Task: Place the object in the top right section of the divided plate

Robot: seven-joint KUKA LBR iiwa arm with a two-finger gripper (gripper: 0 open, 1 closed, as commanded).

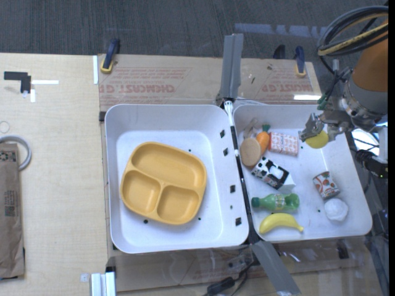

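A yellow divided plate (163, 182) lies in the left bin (117, 134), its three sections bare. My gripper (320, 132) hangs over the far right part of the right bin (355, 165), well to the right of the plate. A small round yellow fruit (317, 141), like a lemon, sits between the fingers and shows just under them. The gripper is shut on it.
The right bin holds a tan potato (250, 152), a carrot (264, 140), a pink-and-white box (284, 142), a black-and-white carton (271, 173), a green bottle (276, 201), a banana (281, 224), a small can (325, 185) and a white ball (336, 209). A grey divider (231, 73) separates the bins.
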